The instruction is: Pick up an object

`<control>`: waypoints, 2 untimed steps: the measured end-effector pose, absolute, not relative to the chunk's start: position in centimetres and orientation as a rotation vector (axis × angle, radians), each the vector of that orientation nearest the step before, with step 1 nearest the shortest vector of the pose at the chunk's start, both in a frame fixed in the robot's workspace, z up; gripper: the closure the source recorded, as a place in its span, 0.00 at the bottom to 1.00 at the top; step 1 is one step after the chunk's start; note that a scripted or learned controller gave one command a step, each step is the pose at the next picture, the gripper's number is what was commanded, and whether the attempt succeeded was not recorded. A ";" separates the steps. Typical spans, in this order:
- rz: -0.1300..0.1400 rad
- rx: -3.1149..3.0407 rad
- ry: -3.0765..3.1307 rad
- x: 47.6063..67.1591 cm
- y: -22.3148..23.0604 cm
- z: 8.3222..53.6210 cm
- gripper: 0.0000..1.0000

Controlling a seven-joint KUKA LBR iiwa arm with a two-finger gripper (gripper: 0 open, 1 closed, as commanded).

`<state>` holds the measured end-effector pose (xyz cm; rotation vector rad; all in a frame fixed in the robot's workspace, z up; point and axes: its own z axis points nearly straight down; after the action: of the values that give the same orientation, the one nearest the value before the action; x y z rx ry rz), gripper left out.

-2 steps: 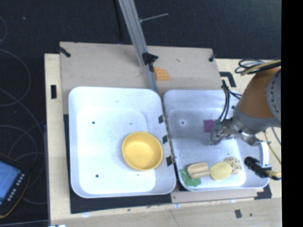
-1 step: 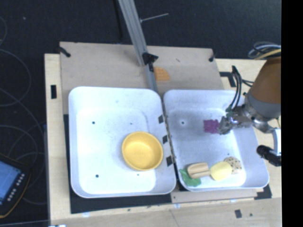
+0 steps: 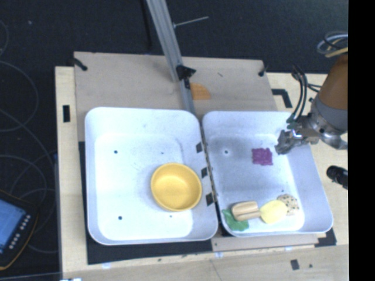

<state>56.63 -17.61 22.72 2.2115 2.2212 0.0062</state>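
Note:
The right bin [image 3: 304,174] holds a small purple block [image 3: 262,156] near its middle. Along its front edge lie a tan wooden cylinder [image 3: 244,209], a yellow lump [image 3: 271,212], a speckled cream piece [image 3: 287,202] and a green scrap [image 3: 236,223]. A yellow bowl [image 3: 175,187] sits in the left bin [image 3: 105,157]. My gripper [image 3: 285,141] hangs over the right bin's upper right part, just right of the purple block and apart from it. Nothing shows between its fingers.
A grey metal rail [image 3: 166,34] slants down from the top to the gap between the bins. An orange tag [image 3: 199,91] lies on the board behind them. A dark tablet [image 3: 12,227] sits at the far left, off the bench.

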 end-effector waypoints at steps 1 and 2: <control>0.005 2.211 2.222 56.7 -18.1 27.2 1.00; 0.003 2.212 2.225 56.8 -18.2 29.8 1.00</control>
<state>56.76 -18.20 29.76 2.2122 2.2249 0.0034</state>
